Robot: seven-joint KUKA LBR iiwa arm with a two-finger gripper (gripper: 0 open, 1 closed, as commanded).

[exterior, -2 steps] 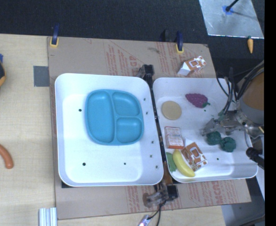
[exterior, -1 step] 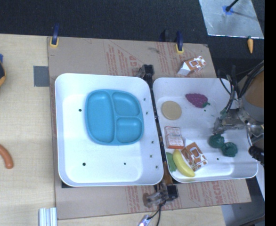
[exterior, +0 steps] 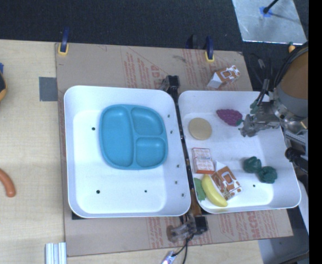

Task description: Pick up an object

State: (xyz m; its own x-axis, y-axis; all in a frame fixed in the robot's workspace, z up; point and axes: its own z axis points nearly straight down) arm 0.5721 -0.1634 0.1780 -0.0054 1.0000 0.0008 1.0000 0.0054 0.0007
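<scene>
One purple grape bunch [exterior: 229,116] lies in the right bin [exterior: 282,202], just left of the gripper [exterior: 249,126] (whether clenched or released I cannot tell), long axis crosswise.

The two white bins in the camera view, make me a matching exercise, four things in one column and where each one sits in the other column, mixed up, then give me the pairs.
Things:
1. blue divided plastic plate
2. purple bunch of toy grapes
3. yellow toy banana
4. orange toy sausage

Places:
A. on the wooden bench, outside both bins, at the view's left
B. near the front edge of the right bin
C. in the middle of the left bin
D. near the back of the right bin, just left of the gripper

Pairs: 1-C, 2-D, 3-B, 4-A
</scene>
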